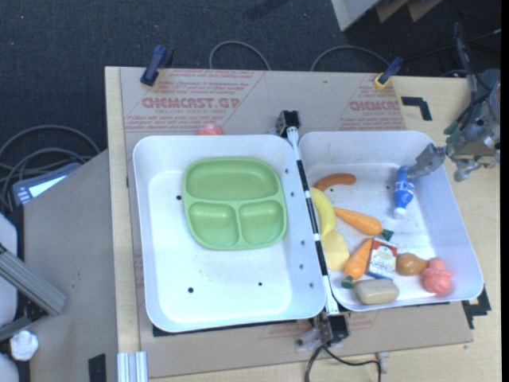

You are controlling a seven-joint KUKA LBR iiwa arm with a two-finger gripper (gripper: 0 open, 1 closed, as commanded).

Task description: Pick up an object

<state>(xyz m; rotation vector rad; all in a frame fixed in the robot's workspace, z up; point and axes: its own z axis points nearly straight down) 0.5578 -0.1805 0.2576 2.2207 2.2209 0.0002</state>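
Brown board [238, 94] reads "CHEMCAST GP" in red; gripper [461, 153] state cannot be told.

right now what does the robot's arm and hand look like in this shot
At the view's right edge, the hand looks like grey metal, with a blocky pale-grey body and angular silvery parts. Thin dark cables run along the arm above it. One grey finger juts toward the right bin. Finer markings are too blurred to read.

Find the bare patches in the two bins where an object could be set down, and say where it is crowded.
Bare floor surrounds the green tray in the left bin, widest along the front. The right bin is bare between blue bottle and pink toy. Carrots and the banana crowd its left and front.
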